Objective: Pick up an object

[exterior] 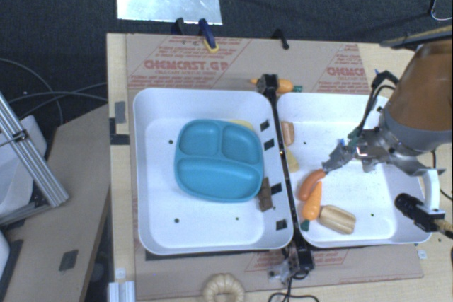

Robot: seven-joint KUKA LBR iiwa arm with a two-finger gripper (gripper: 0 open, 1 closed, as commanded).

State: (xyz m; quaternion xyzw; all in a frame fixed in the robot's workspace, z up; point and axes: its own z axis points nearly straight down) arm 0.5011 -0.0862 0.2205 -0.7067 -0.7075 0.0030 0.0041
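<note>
**Gripper low over the carrots in the right bin**

From my remote station I see two carrots lying in the right bin, near its left wall and toward its front. They are orange, set close together, one angled up to the right and the other pointing down toward the front edge. Just beside them, to the right and nearer the front, lies a tan bread roll. A smaller tan piece rests against the same left wall, further back.

The gripper reaches in from the right and sits low over the bin, its tip close above the upper carrot. I cannot tell whether it is released or clenched, and I see nothing clearly grasped in it. Behind it the grey wrist leads to the orange band of the arm at the right side of the view.

The left bin holds a blue divided plate with three compartments, roughly in the middle. A pale yellow item shows at the plate's far edge, mostly hidden. A small brown item lies at the plate's near right corner, beside the divider between the bins.

Both bins rest on a cardboard sheet with red lettering. A ring-shaped beige object lies in front of the bins.
</note>
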